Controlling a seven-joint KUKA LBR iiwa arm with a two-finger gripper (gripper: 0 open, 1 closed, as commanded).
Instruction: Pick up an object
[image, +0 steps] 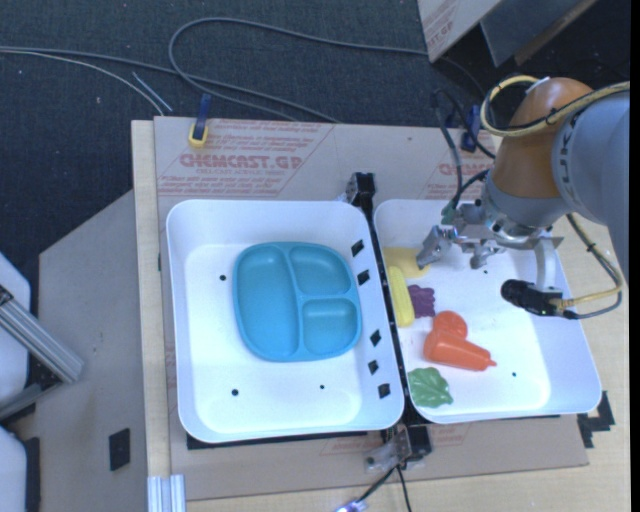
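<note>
We see the end effector (470, 243) hovering over the far part of the right bin (560, 385), and we cannot tell how it is set. Below it lie a yellow banana (400, 290), purple grapes (423, 299), an orange carrot (455, 343) and a green leaf (429, 386). A blue divided plate (296, 300) sits in the left bin (200, 400).
</note>
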